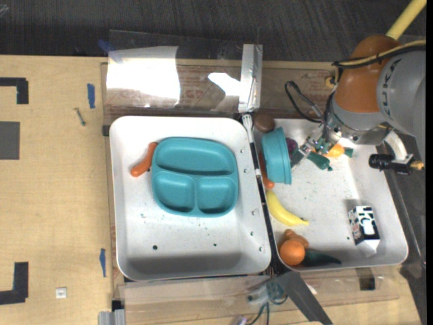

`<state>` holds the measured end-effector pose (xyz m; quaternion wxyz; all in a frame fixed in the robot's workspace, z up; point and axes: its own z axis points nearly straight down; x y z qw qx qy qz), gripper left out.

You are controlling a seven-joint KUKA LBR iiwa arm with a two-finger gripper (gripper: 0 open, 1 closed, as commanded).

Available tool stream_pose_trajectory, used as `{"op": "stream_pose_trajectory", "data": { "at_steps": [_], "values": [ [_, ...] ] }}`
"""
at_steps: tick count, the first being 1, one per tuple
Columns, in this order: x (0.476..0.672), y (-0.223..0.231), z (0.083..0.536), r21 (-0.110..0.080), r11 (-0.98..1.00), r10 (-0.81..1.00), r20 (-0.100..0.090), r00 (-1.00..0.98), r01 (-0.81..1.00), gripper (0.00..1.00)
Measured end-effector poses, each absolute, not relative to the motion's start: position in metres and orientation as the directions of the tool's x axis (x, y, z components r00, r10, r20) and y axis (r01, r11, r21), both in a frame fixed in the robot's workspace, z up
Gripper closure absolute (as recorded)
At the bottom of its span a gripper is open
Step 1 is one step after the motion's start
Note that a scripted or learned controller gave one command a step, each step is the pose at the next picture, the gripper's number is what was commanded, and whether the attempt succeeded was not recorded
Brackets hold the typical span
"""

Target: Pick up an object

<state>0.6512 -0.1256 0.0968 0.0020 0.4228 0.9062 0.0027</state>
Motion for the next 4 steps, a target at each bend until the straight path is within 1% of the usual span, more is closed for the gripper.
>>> {"op": "stream_pose_trajectory", "data": {
  "at_steps": [1,2,3,4],
  "values": [
    [0.593,-0.116,0.122,0.0,0.563,0.826,-0.001,-0.563,0.826,0.0],
    [0.563,-0.153,0.142,0.0,0.343,0.939,0.0,-0.343,0.939,0.0],
    [0.59,-0.132,0.091,0.006,0.335,0.942,-0.005,-0.335,0.942,0.0],
    [0.595,-0.138,0.108,0.024,0.333,0.943,-0.029,-0.332,0.943,1.0]
  ]
}}
